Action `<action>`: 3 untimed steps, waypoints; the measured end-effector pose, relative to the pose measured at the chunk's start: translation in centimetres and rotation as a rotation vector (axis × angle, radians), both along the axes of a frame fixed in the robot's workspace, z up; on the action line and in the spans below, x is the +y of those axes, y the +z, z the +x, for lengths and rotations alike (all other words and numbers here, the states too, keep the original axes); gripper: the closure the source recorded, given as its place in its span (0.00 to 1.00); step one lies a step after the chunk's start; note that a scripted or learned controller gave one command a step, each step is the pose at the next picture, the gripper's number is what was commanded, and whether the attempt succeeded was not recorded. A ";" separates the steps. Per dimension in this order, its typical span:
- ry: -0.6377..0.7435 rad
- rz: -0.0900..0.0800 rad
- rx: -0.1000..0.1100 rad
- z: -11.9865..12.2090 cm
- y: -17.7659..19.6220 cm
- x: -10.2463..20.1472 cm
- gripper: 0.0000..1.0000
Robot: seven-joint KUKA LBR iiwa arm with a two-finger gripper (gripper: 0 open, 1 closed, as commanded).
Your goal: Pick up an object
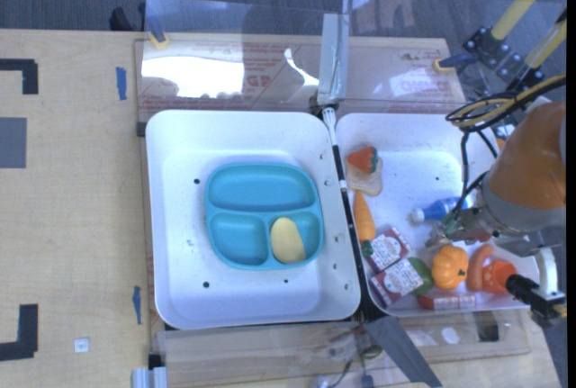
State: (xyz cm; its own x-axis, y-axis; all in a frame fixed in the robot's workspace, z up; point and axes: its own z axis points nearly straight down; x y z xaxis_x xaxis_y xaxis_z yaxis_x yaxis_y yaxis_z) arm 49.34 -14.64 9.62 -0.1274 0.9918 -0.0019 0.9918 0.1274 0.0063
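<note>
The arm [531,170] reached in from the right over the right bin [405,139], its wrist low above the clutter at that bin's near right corner. The claw [459,231] sat just above a small orange pumpkin [449,267]; whether it was released or clenched could not be told. A blue bottle [437,211] lay just to its left. In the left bin [171,197], a blue tray [256,197] held a yellow lemon [287,240].

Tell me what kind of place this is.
Likely a robotics lab pick-and-place cell: a grey and orange arm reaches over two white bins, toy food such as a small pumpkin fills the right one, and clear shields stand behind.
</note>
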 end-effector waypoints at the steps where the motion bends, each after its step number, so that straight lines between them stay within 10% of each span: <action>1: -0.095 0.003 0.004 4.4 8.9 5.9 1.00; 2: -0.099 0.002 0.012 4.2 8.6 5.7 0.00; 3: -0.098 0.002 0.014 4.2 9.4 5.7 1.00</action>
